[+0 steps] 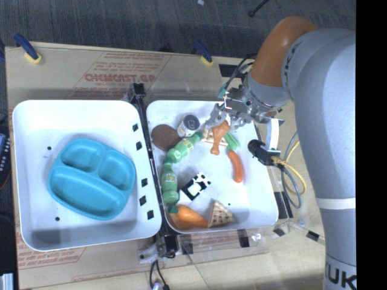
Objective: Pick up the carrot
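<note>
hand (221, 116) over right bin (266, 192), cardboard bench (121, 71)

The carrot (188, 217) is a fat orange toy with a smooth skin. It lies flat on its side in the right bin (260, 189), down in the corner at the front left. Its long body runs along the front wall. A brown wedge (220, 214) with dots sits right beside it, at its right end.
</note>
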`<move>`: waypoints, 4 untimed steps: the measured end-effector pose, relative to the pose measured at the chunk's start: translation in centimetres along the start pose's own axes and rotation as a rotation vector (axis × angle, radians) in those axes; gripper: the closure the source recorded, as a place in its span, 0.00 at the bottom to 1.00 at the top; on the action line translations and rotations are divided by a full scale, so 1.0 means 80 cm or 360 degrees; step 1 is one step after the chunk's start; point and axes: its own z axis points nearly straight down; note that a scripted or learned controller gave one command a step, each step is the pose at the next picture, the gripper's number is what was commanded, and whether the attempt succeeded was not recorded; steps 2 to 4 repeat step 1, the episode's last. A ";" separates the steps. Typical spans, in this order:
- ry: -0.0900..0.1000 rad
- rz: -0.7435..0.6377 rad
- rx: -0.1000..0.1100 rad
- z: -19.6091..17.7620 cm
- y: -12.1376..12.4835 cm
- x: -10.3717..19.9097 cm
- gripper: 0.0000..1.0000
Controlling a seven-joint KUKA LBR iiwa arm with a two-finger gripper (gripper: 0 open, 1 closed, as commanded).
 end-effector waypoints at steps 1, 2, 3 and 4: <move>0.0004 0.0201 0.0015 0.018 -0.017 0.078 1.00; 0.0004 0.0201 0.0015 0.018 -0.017 0.078 1.00; 0.0004 0.0201 0.0015 0.018 -0.017 0.078 1.00; 0.0004 0.0201 0.0015 0.018 -0.017 0.078 1.00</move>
